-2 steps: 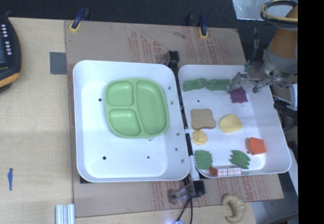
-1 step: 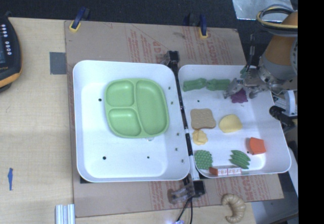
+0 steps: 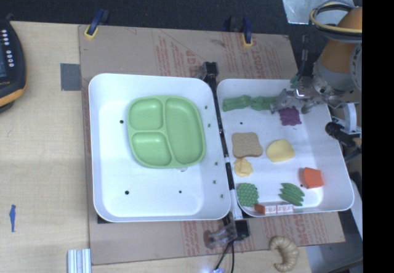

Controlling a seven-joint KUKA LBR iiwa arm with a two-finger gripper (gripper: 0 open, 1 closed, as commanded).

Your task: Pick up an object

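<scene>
Fingers [image 3: 294, 100] hang low over the far right corner of the right bin [image 3: 332, 204], but I cannot tell from my camera whether they are apart or together. A purple toy [image 3: 290, 116] lies just beneath and beside them; contact is unclear. In that bin I also see a long green piece [image 3: 248, 103] along the far wall, a brown bread slice [image 3: 246, 144], a yellow lump [image 3: 280, 151], an orange block [image 3: 312, 177] and two green items [image 3: 247, 192] near the front. A green divided plate [image 3: 166, 130] sits in the left bin [image 3: 111, 198]. A croissant [image 3: 285, 252] rests on the desk [image 3: 43, 161].
</scene>
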